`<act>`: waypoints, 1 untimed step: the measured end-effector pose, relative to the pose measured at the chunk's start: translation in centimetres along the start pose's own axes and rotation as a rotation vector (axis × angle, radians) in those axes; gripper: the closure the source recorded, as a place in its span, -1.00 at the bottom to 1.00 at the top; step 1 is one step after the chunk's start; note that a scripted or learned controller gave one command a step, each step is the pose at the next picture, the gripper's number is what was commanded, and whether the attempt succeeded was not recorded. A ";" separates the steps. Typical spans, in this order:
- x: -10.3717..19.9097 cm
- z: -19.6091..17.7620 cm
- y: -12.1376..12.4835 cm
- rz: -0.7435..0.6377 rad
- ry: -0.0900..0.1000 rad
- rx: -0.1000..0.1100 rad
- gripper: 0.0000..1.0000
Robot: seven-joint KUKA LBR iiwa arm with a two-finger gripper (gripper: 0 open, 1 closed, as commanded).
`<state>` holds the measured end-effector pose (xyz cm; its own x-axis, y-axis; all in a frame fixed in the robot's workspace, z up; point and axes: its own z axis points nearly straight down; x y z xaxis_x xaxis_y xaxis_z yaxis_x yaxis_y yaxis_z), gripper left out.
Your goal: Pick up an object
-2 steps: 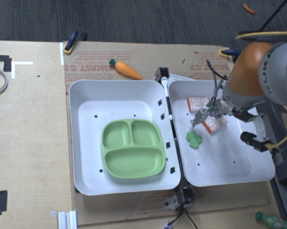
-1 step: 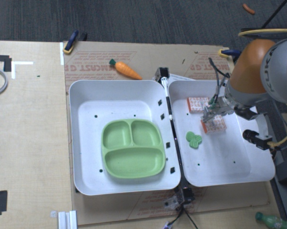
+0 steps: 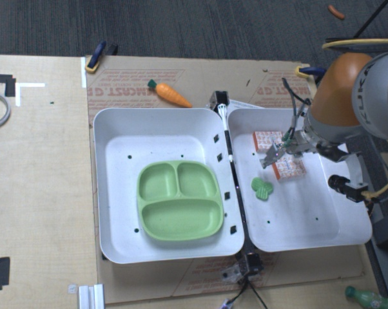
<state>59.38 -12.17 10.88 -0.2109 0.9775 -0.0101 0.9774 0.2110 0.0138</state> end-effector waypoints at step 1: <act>0.5 1.0 -1.2 -0.311 -0.002 -0.001 -1.00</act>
